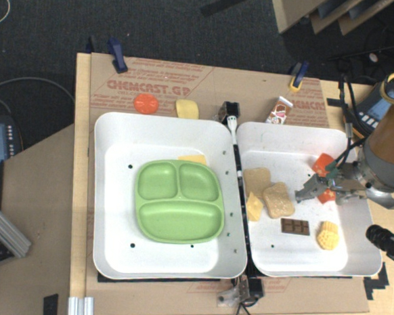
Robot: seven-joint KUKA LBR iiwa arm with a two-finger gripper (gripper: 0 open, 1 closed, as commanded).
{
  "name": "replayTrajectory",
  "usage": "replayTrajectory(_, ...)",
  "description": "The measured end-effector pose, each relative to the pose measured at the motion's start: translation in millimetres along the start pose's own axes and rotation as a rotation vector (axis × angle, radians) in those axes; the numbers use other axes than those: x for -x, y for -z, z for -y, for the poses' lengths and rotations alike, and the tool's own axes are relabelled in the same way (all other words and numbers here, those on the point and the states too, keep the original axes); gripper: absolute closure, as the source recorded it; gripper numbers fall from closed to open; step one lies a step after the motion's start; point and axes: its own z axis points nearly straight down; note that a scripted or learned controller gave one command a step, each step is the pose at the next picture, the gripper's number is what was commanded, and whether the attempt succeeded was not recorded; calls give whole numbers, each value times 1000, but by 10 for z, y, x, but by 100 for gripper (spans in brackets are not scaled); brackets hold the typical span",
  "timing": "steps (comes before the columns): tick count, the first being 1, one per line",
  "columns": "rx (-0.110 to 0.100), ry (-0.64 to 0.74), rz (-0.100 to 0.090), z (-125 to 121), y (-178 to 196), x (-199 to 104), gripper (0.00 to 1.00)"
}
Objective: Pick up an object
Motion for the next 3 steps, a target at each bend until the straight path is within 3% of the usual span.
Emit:
replayTrajectory(1,3,-4,5,-645,-452,746,0)
replayTrajectory(2,0,5,-13,-1127,-1353,947,0)
replayTrajectory(3,3,4,-1,-1113,-1208,982,100)
